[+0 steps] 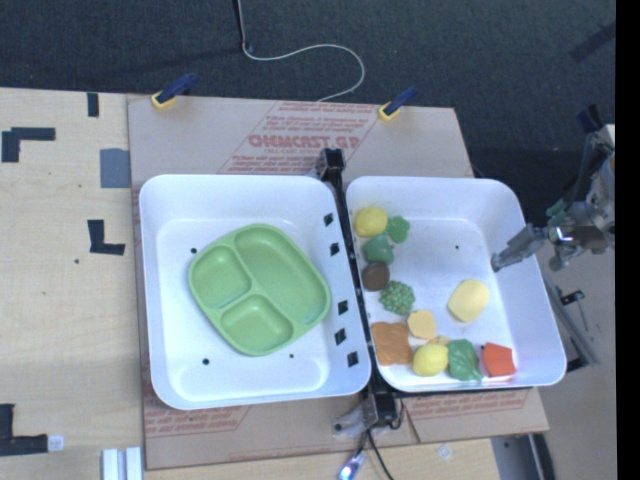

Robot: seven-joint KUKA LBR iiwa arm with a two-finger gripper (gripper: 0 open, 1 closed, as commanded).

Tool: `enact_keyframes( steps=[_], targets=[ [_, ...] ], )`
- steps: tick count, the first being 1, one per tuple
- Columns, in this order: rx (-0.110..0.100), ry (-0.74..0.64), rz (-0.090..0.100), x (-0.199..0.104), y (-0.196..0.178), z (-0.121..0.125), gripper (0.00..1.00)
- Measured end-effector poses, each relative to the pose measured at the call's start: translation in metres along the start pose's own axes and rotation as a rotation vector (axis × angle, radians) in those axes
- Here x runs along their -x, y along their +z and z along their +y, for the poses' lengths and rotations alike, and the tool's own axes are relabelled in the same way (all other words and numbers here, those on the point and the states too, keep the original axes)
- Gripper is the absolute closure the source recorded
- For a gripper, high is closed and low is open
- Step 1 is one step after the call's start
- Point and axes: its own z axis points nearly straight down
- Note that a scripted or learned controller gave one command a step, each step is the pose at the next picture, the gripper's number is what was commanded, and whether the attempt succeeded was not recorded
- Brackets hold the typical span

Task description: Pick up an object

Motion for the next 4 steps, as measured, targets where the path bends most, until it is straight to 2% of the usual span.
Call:
enact_keyframes(
  steps=[1, 2, 3, 4],
  targets=[
    [-0.001, -0.002, 0.000, -0.001, -0.010, 0.000, 1.00],
    [-0.001, -0.002, -0.001, 0.019, 0.044, 0.071, 1.00],
    [0.008, -0.004, -0.003, 0.019, 0.079, 0.166, 1.00],
    [0.021, -0.002, -0.007, 0.020, -0.101, 0.164, 1.00]
  ],
)
